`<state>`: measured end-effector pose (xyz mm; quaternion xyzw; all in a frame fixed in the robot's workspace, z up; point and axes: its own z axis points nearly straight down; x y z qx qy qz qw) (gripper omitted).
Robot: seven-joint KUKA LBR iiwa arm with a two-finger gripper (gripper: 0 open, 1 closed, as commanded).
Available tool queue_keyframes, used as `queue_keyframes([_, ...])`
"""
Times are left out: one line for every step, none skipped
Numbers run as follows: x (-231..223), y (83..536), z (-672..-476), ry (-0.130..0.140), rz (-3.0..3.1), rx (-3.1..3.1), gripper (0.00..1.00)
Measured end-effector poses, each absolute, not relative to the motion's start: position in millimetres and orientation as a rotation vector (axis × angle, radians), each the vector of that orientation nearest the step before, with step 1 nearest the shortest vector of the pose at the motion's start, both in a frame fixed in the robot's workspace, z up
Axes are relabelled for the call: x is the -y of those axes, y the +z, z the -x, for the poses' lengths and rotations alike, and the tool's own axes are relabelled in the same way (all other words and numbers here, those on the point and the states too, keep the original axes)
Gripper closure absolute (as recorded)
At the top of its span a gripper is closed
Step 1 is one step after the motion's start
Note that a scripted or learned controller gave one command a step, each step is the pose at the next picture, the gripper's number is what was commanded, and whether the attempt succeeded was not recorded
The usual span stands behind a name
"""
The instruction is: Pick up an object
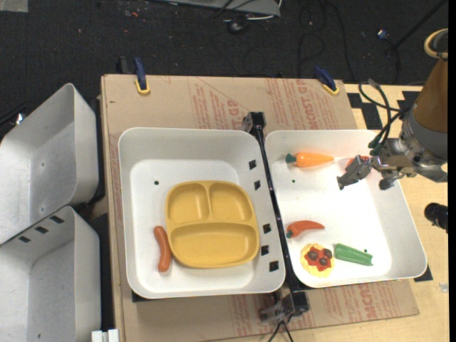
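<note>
Gripper [354, 172] hangs over the right bin [406, 212], fingers apparently spread and holding nothing; toy carrot [313, 159] lies just at its nine o'clock, judged light, rigid, slick plastic, best pinched across its thick orange middle.

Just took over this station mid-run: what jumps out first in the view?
The yellow divided plate fills the middle of the left bin, with a sausage along its left side. In the right bin, the claw hangs near the toy carrot; a red chili, small pizza and green pepper lie toward the front.
</note>
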<state>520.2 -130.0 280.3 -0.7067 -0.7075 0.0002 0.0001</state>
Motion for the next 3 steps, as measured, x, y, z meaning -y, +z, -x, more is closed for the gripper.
queue_keyframes([125, 236, -520.3, 0.005, 2.219, 2.217, 0.0])
queue_keyframes([130, 174, -515.8, 0.007, 2.22, 2.214, 0.0])
queue_keyframes([123, 114, -509.0, 0.006, 2.218, 2.215, 0.0])
